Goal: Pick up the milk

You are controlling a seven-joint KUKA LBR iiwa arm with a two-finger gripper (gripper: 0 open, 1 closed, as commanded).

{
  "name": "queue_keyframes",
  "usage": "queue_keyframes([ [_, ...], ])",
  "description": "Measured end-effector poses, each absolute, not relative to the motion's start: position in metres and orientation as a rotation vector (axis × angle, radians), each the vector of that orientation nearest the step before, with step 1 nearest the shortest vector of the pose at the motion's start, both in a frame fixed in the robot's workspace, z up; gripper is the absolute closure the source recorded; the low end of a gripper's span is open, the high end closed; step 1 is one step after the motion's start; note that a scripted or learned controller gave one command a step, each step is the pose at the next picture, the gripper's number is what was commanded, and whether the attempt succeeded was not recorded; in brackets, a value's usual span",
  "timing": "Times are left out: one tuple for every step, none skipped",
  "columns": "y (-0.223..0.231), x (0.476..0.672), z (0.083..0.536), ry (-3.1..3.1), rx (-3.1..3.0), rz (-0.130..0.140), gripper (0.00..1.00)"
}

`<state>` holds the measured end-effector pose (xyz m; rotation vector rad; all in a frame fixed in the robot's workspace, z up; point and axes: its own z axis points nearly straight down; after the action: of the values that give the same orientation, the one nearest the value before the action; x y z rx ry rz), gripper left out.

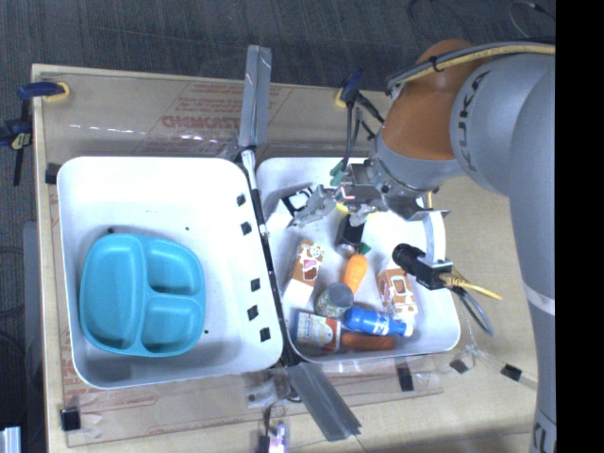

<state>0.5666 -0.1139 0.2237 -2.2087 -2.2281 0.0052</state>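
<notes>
At the near wall of the right bin [451, 333], in front of the carrot [355, 272], lies a blue bottle [377, 324]. Just left of the carrot lies a small brown-and-white carton [308, 262], and a second carton [398, 291] lies just right of it. Either could be the milk; I cannot say which. Such a carton looks light, its walls likely to give, so I'd pinch across the narrow flat sides. Beyond the carrot hangs the gripper [349, 210]; whether it is wide or narrow I cannot tell.
</notes>
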Motion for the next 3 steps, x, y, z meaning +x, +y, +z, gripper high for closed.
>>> queue_keyframes([
  [-0.106,0.572,0.136,-2.363,-2.094,-0.011,0.0],
  [-0.112,0.551,0.13,-2.436,-2.042,-0.036,0.0],
  [-0.124,0.516,0.1,-2.361,-2.087,-0.001,0.0],
])
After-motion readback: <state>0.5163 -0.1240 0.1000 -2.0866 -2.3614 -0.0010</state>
